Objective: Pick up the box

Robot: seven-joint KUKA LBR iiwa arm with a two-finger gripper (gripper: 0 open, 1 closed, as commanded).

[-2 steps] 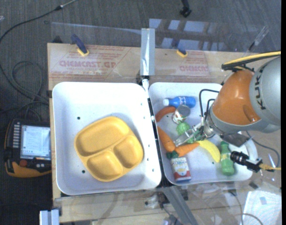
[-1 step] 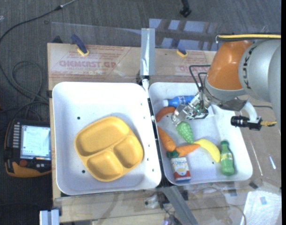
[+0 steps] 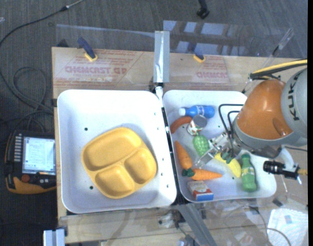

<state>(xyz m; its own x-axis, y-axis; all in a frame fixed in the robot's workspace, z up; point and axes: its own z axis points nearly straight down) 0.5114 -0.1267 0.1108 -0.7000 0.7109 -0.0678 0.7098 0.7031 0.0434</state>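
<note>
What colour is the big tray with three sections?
Yellow. The tray shows in the camera view, lying in the left bin.

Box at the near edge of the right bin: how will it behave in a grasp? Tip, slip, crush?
The box looks like small printed cardboard, so probably light and somewhat crushable. It lies flat, so unlikely to roll or tip. It sits close to the carrot and the bin wall, so finger room may be tight.

Two white bins (image 3: pixel 69 137), one yellow tray (image 3: pixel 119 161), two carrots (image 3: pixel 183 156), one box (image 3: pixel 201 190), one blue bottle (image 3: pixel 198 111) and one green bottle (image 3: pixel 247 172).
</note>
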